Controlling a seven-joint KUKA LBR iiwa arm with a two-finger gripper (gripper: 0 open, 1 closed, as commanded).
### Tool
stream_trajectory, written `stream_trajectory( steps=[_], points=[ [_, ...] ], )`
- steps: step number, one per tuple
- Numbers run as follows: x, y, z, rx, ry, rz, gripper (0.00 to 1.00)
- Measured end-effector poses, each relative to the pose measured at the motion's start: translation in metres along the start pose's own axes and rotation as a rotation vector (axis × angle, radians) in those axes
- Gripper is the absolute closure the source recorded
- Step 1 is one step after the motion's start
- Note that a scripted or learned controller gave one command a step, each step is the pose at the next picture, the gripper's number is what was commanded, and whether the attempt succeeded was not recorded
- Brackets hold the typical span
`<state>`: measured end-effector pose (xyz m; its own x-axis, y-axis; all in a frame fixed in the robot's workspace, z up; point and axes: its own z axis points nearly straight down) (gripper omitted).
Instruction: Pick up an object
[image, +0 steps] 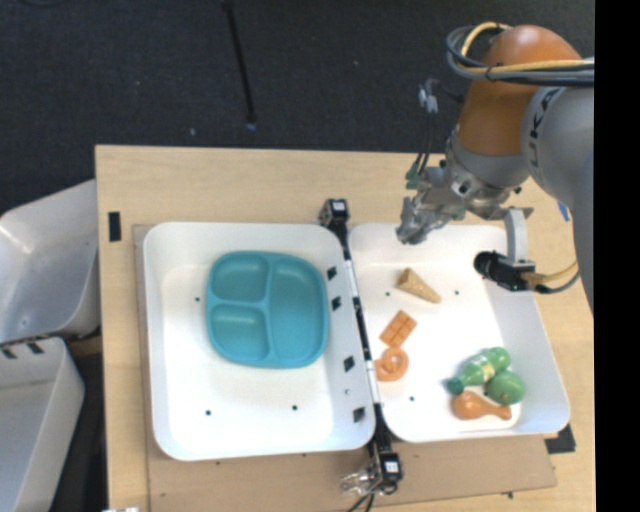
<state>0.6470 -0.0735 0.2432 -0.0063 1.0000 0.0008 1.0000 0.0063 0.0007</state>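
The right bin (510, 330) holds a tan wedge (419, 286), an orange waffle-like block (398, 328), an orange ring (392, 365), a green toy vegetable (485, 371) and an orange pear-shaped piece (477, 405). My gripper (412, 232) hangs over the far left corner of this bin, above and slightly behind the tan wedge, apart from it. Nothing shows between its fingers.
The left bin (180, 400) carries a teal divided plate (267, 308). A black divider with clips (352, 320) runs between the bins. A black fitting with a cable (503, 268) sits at the right bin's far right side. White containers (40, 290) stand left of the bench.
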Motion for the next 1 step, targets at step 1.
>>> stream_trajectory(
  steps=[1],
  points=[
    [0.0534, -0.0067, 0.0103, 0.002, -0.001, 0.001, 1.0]
  ],
)
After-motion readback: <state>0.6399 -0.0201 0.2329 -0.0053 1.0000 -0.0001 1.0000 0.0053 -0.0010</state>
